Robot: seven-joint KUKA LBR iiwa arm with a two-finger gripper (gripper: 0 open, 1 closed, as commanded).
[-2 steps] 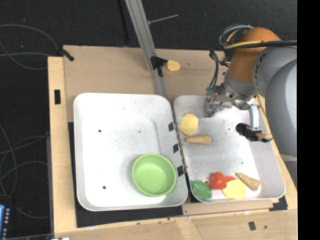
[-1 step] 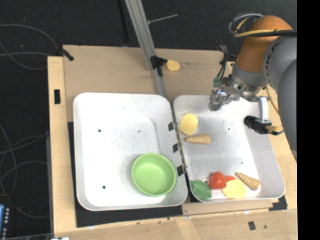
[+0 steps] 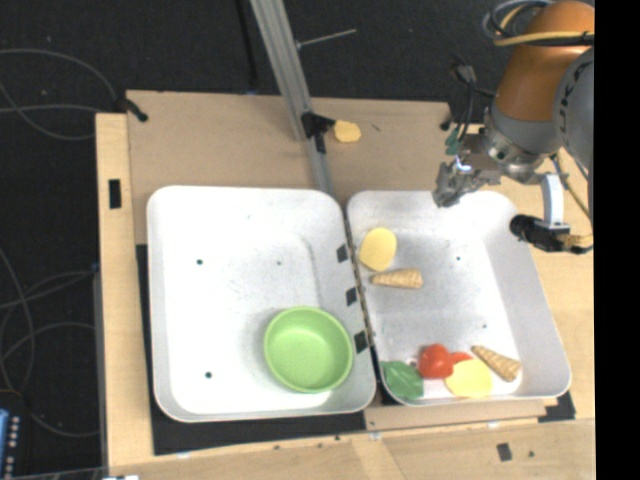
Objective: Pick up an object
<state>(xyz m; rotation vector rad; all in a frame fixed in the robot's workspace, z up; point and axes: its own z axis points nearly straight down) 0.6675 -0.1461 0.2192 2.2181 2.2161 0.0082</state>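
Claw poised over the right bin

The claw [image 3: 452, 183] hovers at the right bin's [image 3: 520, 298] far rim; open or closed, I cannot tell. Nearest lies a yellow toy disc [image 3: 378, 248] beside a cone [image 3: 398, 280]: probably light, rigid, slippery plastic, best pinched across its narrow edges

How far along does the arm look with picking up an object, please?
Nothing looks picked yet. The gripper hangs over the right bin's far edge. The yellow round piece, cones and the red and yellow pieces lie in that bin; the green bowl sits in the left bin. Descent, grasp and lift remain.
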